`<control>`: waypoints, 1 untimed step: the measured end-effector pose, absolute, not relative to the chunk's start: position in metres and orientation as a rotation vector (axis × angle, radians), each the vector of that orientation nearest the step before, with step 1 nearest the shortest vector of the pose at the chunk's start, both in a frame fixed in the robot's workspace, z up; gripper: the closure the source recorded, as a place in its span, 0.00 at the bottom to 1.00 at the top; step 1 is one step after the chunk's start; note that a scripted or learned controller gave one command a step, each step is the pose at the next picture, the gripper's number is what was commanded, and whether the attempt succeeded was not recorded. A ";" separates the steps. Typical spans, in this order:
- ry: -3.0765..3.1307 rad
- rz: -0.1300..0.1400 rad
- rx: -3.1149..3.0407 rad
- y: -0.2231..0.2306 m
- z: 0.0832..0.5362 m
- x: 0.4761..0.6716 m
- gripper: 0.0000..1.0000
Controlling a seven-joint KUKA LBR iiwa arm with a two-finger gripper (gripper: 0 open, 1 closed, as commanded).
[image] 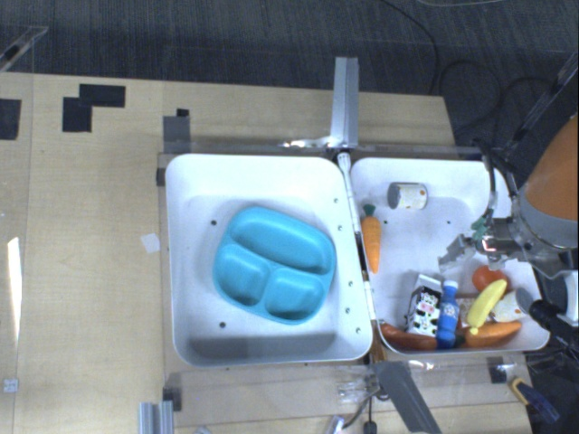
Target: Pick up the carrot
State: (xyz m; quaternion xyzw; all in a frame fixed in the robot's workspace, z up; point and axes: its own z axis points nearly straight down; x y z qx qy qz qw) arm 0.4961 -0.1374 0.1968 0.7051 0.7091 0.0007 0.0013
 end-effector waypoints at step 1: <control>1.986 0.012 2.422 -0.134 0.124 0.490 0.00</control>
